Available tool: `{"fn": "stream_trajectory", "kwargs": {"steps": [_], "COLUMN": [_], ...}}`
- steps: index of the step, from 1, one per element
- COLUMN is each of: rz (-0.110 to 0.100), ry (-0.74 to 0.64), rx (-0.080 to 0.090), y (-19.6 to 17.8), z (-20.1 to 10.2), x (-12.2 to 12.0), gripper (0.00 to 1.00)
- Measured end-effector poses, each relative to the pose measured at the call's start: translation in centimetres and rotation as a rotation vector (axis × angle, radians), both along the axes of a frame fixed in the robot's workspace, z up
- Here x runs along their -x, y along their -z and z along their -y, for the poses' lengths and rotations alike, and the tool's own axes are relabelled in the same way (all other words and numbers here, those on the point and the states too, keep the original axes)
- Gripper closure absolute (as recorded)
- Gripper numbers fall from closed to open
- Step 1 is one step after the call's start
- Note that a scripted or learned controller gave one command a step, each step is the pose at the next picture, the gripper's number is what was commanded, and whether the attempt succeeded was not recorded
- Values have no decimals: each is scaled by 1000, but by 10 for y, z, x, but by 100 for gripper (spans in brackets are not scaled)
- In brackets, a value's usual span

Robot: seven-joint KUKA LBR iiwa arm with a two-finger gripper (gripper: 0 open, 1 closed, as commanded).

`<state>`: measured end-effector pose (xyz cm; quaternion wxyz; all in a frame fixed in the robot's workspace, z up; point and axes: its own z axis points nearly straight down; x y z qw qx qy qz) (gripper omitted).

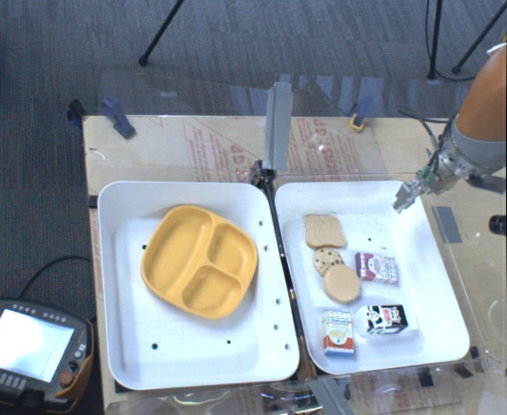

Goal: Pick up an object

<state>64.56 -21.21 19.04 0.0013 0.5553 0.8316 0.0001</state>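
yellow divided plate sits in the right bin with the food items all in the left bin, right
Not quite. The camera view shows the yellow divided plate in the left bin; the food items, such as the slice of bread and the cartons, are in the right bin.

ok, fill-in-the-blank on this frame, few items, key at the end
1. The yellow divided plate lies in the ____ bin.
2. The gripper hangs over the right bin's ____ right corner.
3. The cookie sits just below the ____ slice.

Missing: left; far; bread
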Motion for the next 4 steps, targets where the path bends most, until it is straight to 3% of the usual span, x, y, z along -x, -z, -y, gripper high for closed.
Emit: {"fn": "stream_trajectory", "kwargs": {"steps": [1,2,3,4], "rz": [-1,-2,-14,2], "ry": [-1,428,472,636], "rx": [0,-1,-3,-10], "y": [1,-9,60,97], "z": [-1,0,-9,-8], "x": [0,1,89,106], "gripper": [0,0,0,0]}}
